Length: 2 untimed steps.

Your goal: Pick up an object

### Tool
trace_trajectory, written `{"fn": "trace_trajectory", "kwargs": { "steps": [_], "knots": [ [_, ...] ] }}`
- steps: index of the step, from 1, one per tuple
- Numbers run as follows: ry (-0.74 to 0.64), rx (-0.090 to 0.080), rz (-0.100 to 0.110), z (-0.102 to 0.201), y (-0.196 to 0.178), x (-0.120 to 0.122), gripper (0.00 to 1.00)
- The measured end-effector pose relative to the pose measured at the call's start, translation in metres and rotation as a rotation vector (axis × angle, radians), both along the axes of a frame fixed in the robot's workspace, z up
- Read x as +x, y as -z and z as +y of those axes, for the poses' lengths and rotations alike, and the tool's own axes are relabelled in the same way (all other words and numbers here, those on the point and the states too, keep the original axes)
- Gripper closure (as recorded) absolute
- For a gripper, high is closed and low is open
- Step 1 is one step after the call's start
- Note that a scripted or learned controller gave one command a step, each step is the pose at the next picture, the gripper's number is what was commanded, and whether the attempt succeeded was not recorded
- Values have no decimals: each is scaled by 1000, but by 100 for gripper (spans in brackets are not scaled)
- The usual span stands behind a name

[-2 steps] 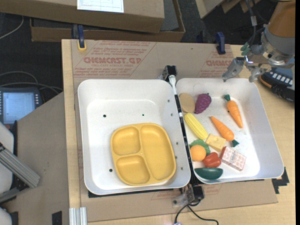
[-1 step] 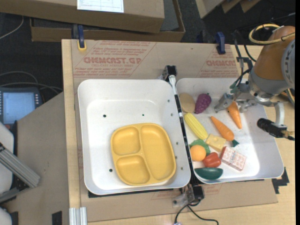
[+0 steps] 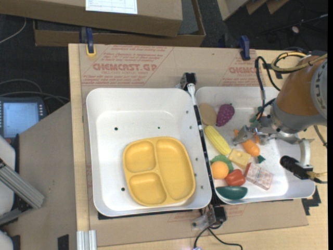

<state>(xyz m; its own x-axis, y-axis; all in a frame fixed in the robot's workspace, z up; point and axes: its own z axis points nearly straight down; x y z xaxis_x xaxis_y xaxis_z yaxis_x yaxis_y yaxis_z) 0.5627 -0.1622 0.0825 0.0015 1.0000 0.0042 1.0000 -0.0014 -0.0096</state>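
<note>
The tool (image 3: 250, 134) hangs low in the right bin (image 3: 296, 191), just beside a small orange toy (image 3: 251, 148); how far it is open cannot be told. The toys lie crowded, so it may push the corn cob (image 3: 217, 140) or slip off.

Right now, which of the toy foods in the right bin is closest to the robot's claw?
The small orange carrot-like piece, lying right by the gripper. The corn, purple grapes and red pepper all lie farther left or lower in the bin.
</note>
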Motion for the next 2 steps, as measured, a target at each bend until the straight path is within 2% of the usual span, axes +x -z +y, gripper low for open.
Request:
{"fn": "trace_trajectory", "kwargs": {
  "steps": [1,2],
  "knots": [
    [-4,-1,-4,45,-2,-26,0],
    [0,-4,-10,42,-12,-24,100]
  ]
}}
